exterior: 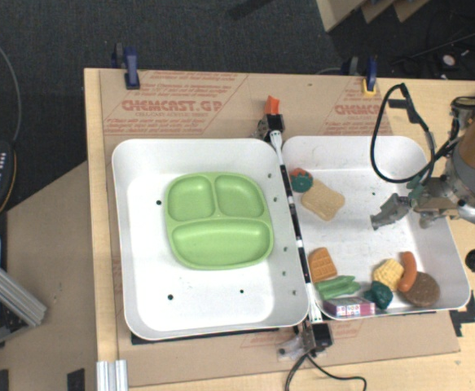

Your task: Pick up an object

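Camera view. The gripper (386, 215) hangs over the right bin (359, 149), above bare white floor in the bin's right half, with the arm (465, 177) entering from the right edge. Two fingers are visible, slightly spread, pointing left and a little toward the near side; nothing lies between them, so the gripper carries nothing.

No object sits directly under the fingertips. Candidate objects lie in two groups:

- Far-left of the gripper: a tan bread slice (323, 200), its long axis running diagonally, with a small teal and orange piece (301, 180) just beside its far-left corner against the bin's left wall.
- Near side of the gripper: a yellow corn piece (389, 272), a red sausage (407, 269) touching it on the right, and a brown round patty (424, 289) at the near-right corner. Further left along the near wall lie an orange waffle-textured piece (323, 263), a green pea pod (336, 286), a small printed box (353, 307) and a teal piece (380, 297).

The left bin (139, 243) holds a green divided plate (218, 220), well apart from the gripper.

Judgement: the nearest targets are the bread slice, to the left and slightly far, and the corn and sausage cluster, straight toward the near side. The bread slice stands clear of its neighbours, so it appears the simpler approach; the corn and sausage touch, which risks a crowded grasp.
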Available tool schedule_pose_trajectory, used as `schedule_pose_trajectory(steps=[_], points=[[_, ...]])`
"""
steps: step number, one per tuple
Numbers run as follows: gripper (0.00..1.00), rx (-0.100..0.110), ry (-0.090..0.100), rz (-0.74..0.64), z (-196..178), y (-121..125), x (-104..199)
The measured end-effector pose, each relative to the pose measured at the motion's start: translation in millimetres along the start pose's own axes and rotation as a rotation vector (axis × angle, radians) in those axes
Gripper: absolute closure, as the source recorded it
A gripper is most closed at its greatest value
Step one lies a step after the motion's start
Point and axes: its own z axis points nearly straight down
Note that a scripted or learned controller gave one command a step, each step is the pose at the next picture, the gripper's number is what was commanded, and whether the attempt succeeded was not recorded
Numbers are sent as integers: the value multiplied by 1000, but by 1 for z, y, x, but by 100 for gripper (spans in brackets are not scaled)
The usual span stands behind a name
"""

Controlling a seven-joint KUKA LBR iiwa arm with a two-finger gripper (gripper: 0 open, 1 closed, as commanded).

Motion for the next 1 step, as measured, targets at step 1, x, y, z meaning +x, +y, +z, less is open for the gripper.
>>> schedule_pose_trajectory(steps=[1], points=[[0,-6,-6,2,37,85,-74]])
